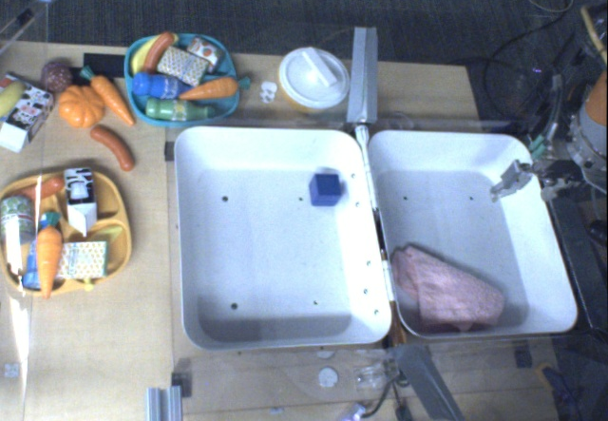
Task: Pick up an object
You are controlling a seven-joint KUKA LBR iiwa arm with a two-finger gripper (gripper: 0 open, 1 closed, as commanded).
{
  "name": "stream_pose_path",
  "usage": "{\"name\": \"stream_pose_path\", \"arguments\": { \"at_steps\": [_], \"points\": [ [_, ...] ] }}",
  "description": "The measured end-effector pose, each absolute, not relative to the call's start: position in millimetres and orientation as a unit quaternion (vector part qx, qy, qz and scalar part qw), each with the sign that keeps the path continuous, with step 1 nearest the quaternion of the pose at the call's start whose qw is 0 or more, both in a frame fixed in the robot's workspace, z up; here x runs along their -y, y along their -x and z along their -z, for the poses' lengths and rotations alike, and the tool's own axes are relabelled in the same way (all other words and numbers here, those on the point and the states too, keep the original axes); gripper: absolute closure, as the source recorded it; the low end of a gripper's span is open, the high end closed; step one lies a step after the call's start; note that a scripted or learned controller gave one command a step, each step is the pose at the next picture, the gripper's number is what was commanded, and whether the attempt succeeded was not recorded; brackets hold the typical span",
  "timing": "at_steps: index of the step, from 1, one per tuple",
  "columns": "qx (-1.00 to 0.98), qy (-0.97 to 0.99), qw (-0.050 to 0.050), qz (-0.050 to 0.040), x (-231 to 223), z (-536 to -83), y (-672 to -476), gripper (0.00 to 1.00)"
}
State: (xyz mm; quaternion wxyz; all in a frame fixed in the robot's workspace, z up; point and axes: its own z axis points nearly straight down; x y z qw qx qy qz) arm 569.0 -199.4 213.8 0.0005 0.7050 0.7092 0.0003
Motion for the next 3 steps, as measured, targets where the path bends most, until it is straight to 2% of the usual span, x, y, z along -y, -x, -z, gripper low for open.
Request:
{"name": "stream_pose_path", "arguments": {
  "at_steps": [1,2,3],
  "points": [
    [-0.744,-0.668,0.0,-0.0005,173.5,-162.9,-490.4,0.0],
    [-0.751,-0.66,0.009,-0.0044,110.6,-91.8,-492.2,0.0],
    [-0.755,-0.656,0.008,-0.0051,93.9,-91.8,-534.2,0.0]
  ]
}}
